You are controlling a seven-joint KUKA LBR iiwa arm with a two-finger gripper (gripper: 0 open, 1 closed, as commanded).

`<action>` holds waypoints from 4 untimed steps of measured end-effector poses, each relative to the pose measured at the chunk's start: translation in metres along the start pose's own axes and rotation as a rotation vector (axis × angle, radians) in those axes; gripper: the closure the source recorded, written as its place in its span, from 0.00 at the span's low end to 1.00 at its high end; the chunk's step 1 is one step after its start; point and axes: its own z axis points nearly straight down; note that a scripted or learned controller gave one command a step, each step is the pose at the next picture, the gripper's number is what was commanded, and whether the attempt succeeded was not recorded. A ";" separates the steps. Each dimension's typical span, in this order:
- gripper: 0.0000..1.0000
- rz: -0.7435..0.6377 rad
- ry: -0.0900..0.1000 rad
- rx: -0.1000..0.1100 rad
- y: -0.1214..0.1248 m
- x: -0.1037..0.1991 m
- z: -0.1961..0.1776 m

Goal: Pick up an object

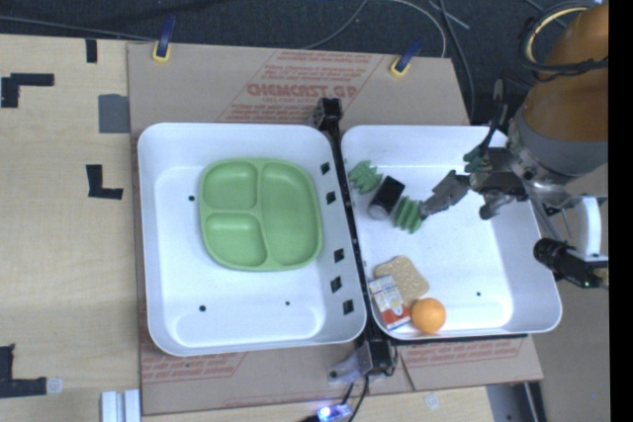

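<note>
The right bin (495, 296) holds several small objects. A green ridged piece (407, 214) lies near its middle left, next to a black cylinder (385, 197) and a green leafy toy (363, 177). Toward the front lie a tan cracker (402, 276), a red and white packet (390, 302) and an orange (428, 315). My gripper (461, 208) hangs low over the bin's middle, open, with its fingers spread wide. The left fingertip (435, 204) sits right beside the green ridged piece. Nothing is between the fingers.
The left bin (168, 242) carries a green divided plate (261, 213). A black clip strip (341, 212) runs along the wall between the bins. The grey arm with its orange band (569, 74) stands over the right bin's far right edge. Cables lie behind the bins.
</note>
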 end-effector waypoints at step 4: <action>0.00 -0.002 0.000 -0.004 0.017 -0.002 0.169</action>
